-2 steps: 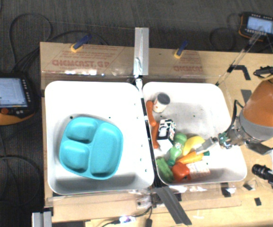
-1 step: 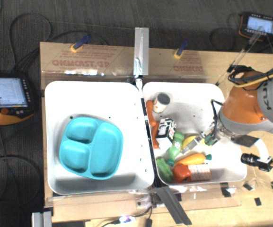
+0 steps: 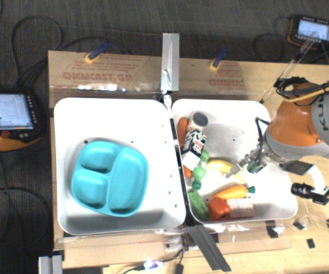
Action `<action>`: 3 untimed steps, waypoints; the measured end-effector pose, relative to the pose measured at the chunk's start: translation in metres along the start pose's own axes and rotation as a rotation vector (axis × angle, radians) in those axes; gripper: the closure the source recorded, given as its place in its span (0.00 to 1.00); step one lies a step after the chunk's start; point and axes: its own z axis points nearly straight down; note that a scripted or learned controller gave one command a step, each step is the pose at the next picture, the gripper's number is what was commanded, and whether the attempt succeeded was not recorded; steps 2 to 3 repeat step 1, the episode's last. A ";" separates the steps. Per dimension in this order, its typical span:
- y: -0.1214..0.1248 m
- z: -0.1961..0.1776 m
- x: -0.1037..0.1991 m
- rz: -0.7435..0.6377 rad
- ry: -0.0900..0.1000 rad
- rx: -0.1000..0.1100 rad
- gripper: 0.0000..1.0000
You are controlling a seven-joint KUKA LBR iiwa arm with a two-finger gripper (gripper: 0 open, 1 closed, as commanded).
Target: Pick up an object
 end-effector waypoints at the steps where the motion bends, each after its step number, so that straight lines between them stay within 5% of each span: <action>1: 0.026 -0.124 0.045 0.117 0.006 0.012 1.00; 3: 0.026 -0.124 0.045 0.117 0.006 0.012 1.00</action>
